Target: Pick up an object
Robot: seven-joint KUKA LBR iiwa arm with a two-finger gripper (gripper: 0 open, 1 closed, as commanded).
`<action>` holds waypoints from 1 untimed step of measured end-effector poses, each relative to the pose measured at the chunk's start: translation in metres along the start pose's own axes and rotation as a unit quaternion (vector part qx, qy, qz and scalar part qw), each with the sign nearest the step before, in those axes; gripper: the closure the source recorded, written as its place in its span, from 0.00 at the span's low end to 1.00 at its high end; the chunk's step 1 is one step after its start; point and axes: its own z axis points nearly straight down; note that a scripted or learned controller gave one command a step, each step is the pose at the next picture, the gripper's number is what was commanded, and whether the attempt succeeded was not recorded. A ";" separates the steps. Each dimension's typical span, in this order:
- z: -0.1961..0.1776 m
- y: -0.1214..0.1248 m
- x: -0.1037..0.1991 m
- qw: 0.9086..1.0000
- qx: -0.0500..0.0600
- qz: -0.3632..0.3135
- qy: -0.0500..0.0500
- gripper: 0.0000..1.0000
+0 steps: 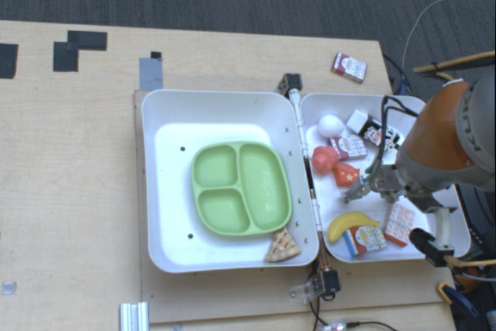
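Note:
My gripper (361,189) reaches into the right bin (457,244) from the right, under the grey arm with its orange band (435,137). Its tip hangs just below a red strawberry-like toy (346,174) and above a yellow banana (349,225). A second red toy (324,159) lies to the upper left. Also in this bin are a white egg (331,124), a pink-and-white packet (351,146), a small white box (357,120), a red-and-white carton (401,221) and a blue-and-orange box (366,239). I see nothing held.
The left bin (167,167) holds a green divided plate (240,188) and a pizza slice (283,246) at its front right corner. A small red box (349,67) lies on the bench behind the right bin. Cables run along the bench's right side.

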 end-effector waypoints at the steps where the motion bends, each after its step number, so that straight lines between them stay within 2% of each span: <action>1: -0.011 0.002 0.000 1.000 -0.003 -0.001 -0.001 1.00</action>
